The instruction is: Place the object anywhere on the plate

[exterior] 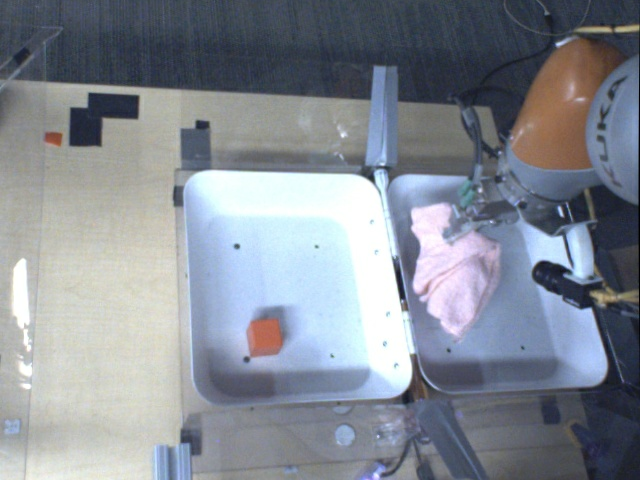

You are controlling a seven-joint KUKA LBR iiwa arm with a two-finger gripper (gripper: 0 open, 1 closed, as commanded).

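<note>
Two shallow white bins are seen side by side on the bench: left bin and right bin. One orange block is sat on the floor of the left bin, toward its near-left part, well apart from the arm. One pink cloth is laid crumpled in the right bin, against that bin's left half.

One arm is reached in from the right, its orange band over the right bin's far-right corner. One gripper is positioned at the cloth's top edge, touching or just above it; contact cannot be confirmed at this slant. The upper part of the cloth is bunched toward the fingertips, possibly pinched between them, but the tips are too small and cluttered to be resolved, so whether the tool is released or clenched can't be told.

Nothing shaped like a dish can be made out with confidence.

On the bench's far left, two black marks and one small orange mark are seen. One grey divider post is stood between the bins at the far side.
</note>
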